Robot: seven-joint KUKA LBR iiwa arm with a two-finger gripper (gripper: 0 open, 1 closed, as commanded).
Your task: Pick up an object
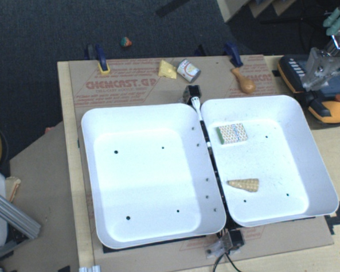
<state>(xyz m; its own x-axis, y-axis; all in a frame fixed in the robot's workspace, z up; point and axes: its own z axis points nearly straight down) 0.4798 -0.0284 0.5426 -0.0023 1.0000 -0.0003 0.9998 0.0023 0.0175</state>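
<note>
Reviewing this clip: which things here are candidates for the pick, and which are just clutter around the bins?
For the pick, both in the right bin:
- patterned sponge
- cone-shaped piece

Lying about on the board behind the bins:
- yellow wedge
- small box
- wooden pear-shaped piece
- blue clamps

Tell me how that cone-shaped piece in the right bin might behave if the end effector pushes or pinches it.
The cone-shaped piece lies on its side on the right bin floor, so a push would probably swing it in an arc around its narrow tip. Its tapered sides may squirt out of a pinch. It looks small, so probably light.
</note>
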